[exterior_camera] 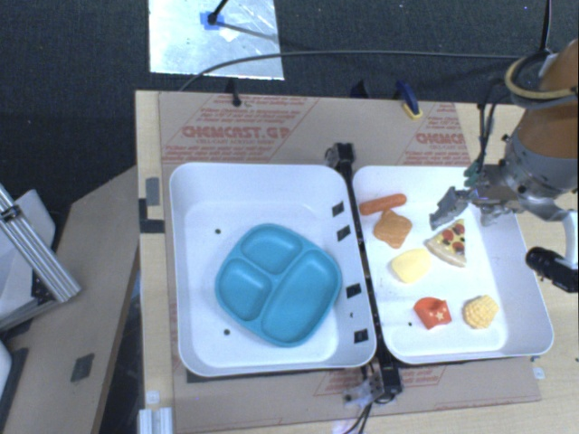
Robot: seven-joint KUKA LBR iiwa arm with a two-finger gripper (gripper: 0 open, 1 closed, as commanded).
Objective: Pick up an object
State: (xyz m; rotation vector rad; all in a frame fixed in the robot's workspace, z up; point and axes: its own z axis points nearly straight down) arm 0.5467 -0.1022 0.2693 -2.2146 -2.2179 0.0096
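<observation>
The right white bin holds several toy foods: an orange sausage, a brown nugget, a pizza slice, a yellow cheese piece, a red block and a yellow corn piece. My gripper hangs over the bin's upper right part, just above the pizza slice. Its dark fingers point left and down, and nothing shows between them. The grey arm with its orange band comes in from the right.
The left white bin bears a blue compartment plate. Black clips run along the divider between the bins. A silver sheet lies beyond the bench. A black part sticks in at the right edge.
</observation>
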